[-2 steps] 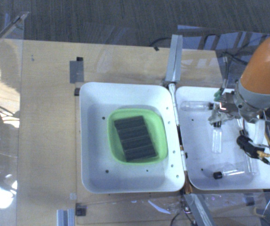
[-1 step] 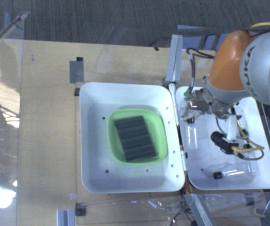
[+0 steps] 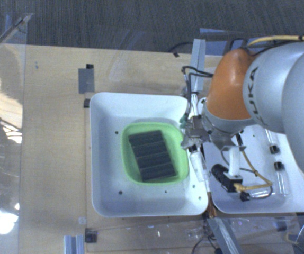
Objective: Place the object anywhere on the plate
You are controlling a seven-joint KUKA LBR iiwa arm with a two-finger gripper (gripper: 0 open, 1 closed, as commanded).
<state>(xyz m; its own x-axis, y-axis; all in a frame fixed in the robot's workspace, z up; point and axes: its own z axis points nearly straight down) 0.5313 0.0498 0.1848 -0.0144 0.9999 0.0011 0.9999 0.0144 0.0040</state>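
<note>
A square green plate [image 3: 127, 157] lies in the left white bin [image 3: 103, 163]. On the plate lies a dark grey ridged block [image 3: 152, 155], flat and slightly turned, covering most of the plate's middle. My gripper [image 3: 193, 142] hangs under the orange wrist band, over the wall between the two bins and just off the plate's right rim. It stands apart from the block, and the wrist hides its underside.
The right bin [image 3: 292, 192] holds two small black pieces [image 3: 275, 157] and a clear tube [image 3: 258, 193] near its front, with a yellow cable looping beside it. The big grey arm covers the upper right. Metal brackets stand around the bins on the wooden bench.
</note>
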